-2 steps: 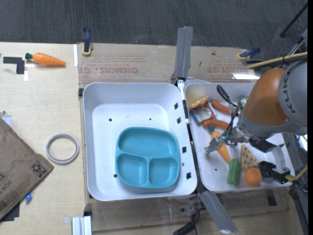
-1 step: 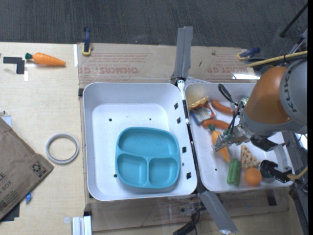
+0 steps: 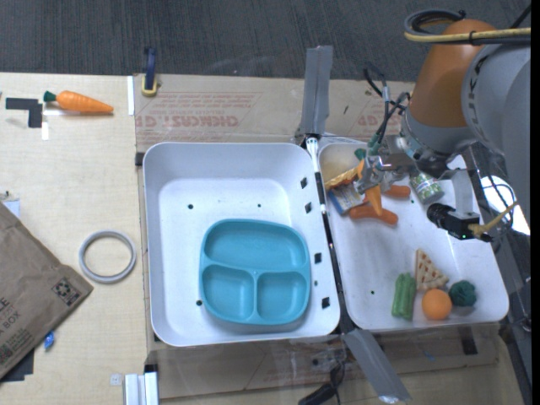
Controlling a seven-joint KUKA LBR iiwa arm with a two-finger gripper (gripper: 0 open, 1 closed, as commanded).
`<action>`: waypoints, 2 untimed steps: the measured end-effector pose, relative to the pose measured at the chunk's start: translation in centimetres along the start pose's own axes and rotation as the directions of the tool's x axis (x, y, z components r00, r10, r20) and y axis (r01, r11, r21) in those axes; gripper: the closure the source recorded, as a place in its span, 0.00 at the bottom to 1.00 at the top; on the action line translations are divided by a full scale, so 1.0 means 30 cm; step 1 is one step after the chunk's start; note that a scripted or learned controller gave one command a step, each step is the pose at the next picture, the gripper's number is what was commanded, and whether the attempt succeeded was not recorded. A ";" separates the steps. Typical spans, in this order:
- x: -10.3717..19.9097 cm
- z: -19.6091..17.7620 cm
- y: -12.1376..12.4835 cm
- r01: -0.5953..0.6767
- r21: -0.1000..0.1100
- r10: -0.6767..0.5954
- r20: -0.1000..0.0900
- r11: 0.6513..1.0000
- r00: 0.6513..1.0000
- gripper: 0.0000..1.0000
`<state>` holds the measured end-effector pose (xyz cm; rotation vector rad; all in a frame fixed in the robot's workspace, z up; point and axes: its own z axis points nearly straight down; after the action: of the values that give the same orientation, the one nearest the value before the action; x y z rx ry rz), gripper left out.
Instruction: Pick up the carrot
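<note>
Carrot in right bin, long axis near level (gripper above, jaw state unclear).

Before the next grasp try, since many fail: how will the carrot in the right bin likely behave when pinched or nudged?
The carrot looks like a smooth, rigid toy, so it should hold its shape. Its tapered, rounded form may slip from the gripper or roll if nudged. It lies close against other toys near the right bin's far corner, so a push would likely shift those too.
</note>
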<state>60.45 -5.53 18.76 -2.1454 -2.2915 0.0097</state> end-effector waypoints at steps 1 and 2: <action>0.000 0.000 0.000 0.000 0.000 0.000 0.000 1.000 1.000 0.00; -0.146 0.312 0.050 0.207 -0.010 -0.207 0.001 0.978 0.978 0.00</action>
<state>62.18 -9.84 9.41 -1.8981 -2.5072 -0.0021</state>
